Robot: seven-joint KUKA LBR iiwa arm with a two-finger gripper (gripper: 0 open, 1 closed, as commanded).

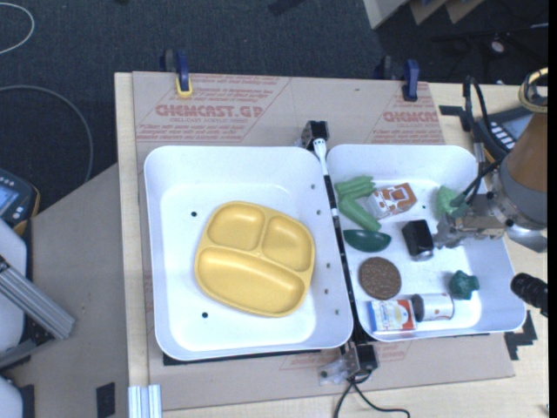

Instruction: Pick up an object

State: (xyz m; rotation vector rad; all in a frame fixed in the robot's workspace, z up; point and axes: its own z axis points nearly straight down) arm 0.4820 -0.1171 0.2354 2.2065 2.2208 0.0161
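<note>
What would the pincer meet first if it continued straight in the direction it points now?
Probably the black block: the pincer points left across the right bin, and the block lies just beyond its tip. Height above it is unclear.

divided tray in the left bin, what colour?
Yellow: the divided tray is plain pale yellow, no pattern, seen clearly in the camera view.

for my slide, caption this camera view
Grey arm's gripper over right white bin of small items; yellow divided tray in left.
</note>
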